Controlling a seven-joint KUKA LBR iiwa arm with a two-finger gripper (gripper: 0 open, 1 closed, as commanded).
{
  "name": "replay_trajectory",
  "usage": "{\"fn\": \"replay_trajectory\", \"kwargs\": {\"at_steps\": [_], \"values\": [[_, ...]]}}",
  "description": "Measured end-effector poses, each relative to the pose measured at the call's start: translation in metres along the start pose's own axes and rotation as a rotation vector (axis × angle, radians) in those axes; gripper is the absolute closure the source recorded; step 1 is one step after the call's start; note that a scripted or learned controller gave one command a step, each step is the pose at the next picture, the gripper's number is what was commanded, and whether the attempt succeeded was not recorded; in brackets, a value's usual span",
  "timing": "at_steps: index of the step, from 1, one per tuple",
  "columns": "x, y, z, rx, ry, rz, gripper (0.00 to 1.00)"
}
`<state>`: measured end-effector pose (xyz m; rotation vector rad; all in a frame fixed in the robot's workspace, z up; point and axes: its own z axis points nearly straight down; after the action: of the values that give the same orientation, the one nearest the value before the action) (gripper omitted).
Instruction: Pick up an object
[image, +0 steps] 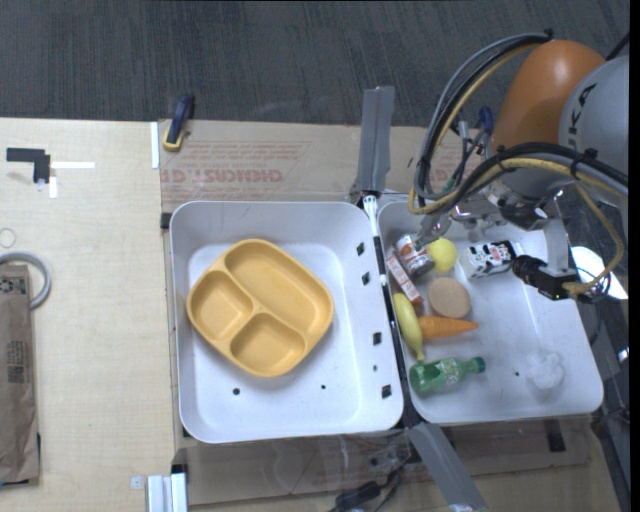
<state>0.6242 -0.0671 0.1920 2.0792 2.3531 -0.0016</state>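
The right bin (520, 405) holds several objects. A small can (413, 257) lies beside a yellow lemon (441, 255). Below them are a banana (406, 322), a round tan item (449, 297), an orange carrot (448, 326) and a green bottle (445, 373) on its side. A black-and-white item (490, 257) lies near the back, and a clear plastic piece (546, 370) sits at the front right. My gripper (463, 212) hangs over the bin's back left part, just above the lemon and the black-and-white item, half hidden by cables.
The left bin (280, 415) carries a yellow divided plate (260, 306). Cardboard (260, 165) lies behind the bins with a blue-and-yellow tool (179, 122) on it. A brown paper bag (18, 370) rests at the far left. The arm and its hoses (560, 120) crowd the upper right.
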Motion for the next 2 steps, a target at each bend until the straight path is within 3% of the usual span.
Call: {"fn": "replay_trajectory", "kwargs": {"at_steps": [1, 2], "values": [[-0.041, 0.016, 0.036, 0.001, -0.001, -0.065, 0.0], [-0.056, 0.015, 0.072, -0.024, -0.01, -0.271, 0.0]]}}
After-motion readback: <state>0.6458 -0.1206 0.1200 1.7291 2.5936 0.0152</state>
